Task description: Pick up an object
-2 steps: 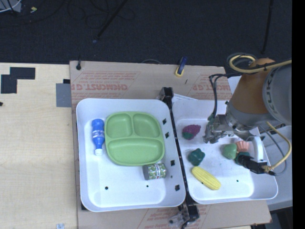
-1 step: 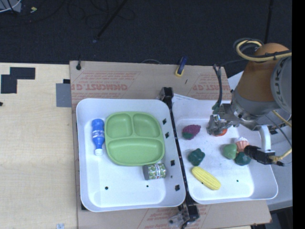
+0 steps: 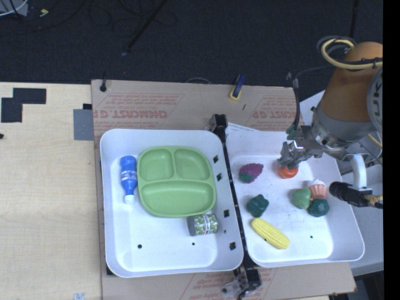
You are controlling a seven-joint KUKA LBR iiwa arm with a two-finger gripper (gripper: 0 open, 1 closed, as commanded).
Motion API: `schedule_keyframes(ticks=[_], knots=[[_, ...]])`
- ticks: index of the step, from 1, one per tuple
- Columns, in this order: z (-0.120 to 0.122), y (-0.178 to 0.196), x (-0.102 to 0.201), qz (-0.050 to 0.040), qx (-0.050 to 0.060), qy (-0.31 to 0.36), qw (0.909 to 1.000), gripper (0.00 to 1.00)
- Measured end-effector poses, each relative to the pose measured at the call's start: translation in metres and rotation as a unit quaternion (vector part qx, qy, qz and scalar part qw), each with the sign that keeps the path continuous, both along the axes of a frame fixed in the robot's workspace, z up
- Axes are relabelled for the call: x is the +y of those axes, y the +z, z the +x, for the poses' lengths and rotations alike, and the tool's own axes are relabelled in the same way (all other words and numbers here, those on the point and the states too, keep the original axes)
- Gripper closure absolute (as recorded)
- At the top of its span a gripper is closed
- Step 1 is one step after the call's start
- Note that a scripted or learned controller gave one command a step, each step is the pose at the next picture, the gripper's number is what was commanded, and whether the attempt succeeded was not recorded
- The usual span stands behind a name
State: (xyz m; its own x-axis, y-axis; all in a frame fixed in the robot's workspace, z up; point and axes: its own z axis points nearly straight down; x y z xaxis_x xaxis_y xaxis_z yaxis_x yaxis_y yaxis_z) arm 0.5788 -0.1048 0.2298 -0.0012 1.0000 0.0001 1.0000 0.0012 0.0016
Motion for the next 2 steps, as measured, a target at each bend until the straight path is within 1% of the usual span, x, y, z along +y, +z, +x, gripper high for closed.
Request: schedule_keyframes(ticks=[1,2], knots=[[-0.016,-0.009,0.055,0.0012,0.003,0.001,1.0,1.0],[-0.024,-0.018,0.107,0.0012,0.003,0.002,1.0,1.0]])
